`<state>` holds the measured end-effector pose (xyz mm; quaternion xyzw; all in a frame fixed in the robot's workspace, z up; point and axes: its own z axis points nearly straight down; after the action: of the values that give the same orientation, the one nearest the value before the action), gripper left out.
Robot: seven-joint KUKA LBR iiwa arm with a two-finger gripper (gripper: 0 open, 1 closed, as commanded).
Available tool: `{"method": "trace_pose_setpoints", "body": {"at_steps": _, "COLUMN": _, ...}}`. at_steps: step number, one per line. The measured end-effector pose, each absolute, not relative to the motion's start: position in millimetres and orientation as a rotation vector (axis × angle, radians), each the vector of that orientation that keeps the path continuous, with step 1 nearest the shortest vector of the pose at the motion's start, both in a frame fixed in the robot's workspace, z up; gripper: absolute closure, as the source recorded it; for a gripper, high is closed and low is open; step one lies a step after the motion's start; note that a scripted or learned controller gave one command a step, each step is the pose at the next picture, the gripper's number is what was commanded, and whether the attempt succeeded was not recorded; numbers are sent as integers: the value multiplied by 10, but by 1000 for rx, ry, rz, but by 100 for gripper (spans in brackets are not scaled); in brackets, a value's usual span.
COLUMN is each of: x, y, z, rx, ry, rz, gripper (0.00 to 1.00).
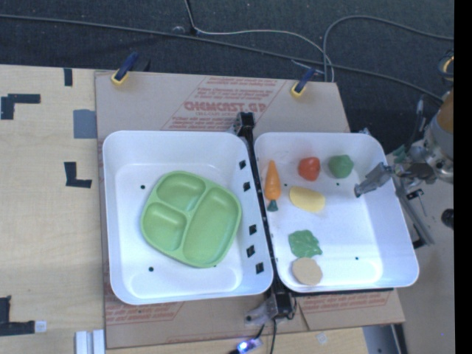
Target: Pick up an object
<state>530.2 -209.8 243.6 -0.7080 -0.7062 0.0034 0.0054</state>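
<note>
The right bin (402,260) holds several toy foods: an orange carrot (272,181) by its left wall, a red tomato (309,168), a round green piece (340,166), a yellow piece (307,198), a leafy green piece (304,243) and a tan round piece (307,271). My gripper (383,189) hangs over the bin's right edge, to the right of the round green piece and apart from it. It looks open, with nothing between its fingers.
The left bin (112,198) holds a green divided plate (193,217). A black divider strip (254,198) runs between the bins. Yellow clamps (124,68) and cables (317,50) lie at the back of the bench.
</note>
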Motion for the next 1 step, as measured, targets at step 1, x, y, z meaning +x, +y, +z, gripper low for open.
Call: {"method": "trace_pose_setpoints", "body": {"at_steps": 1, "x": 5327, "y": -2095, "z": 2498, "rx": -2220, "ry": -2222, "rz": 2, "gripper": 0}}
